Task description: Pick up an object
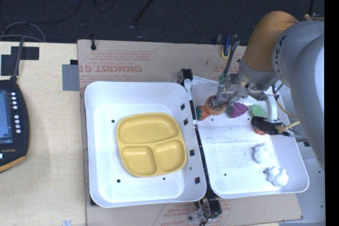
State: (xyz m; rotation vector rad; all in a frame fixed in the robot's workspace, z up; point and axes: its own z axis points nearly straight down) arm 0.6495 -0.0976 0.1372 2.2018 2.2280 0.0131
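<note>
Hanging low in the far left corner of the right bin (233, 166), the gripper (218, 99) sits over an orange object (214, 108), just beside a purple object (237, 109). Whether it is closed cannot be told. Judgement: the approach is made, the lift is outstanding.

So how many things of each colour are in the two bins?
Yellow tray: 1
White lumps: 2
Purple thing: 1
Green things: 2
Orange thing: 1
Total: 7
</note>
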